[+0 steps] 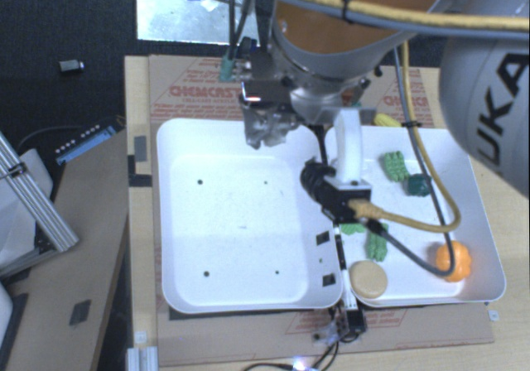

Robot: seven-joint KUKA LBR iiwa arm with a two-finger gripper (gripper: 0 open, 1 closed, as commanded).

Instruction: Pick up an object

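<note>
A small orange ball (453, 258) lay in the right bin (480, 204), close to its near right corner, the likeliest candidate for a pick. It looked light, smooth and prone to rolling, best pinched across its middle. Beside it along the near wall sat a tan disc (368, 278); green toy pieces (395, 166) lay farther back. The gripper (267, 131) hung over the left bin (240, 220); whether its fingers were apart or together could not be told.

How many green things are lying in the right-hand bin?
3, maybe more behind the arm: a light green piece at the back, a darker green block beside it, a green piece near the divider.
</note>
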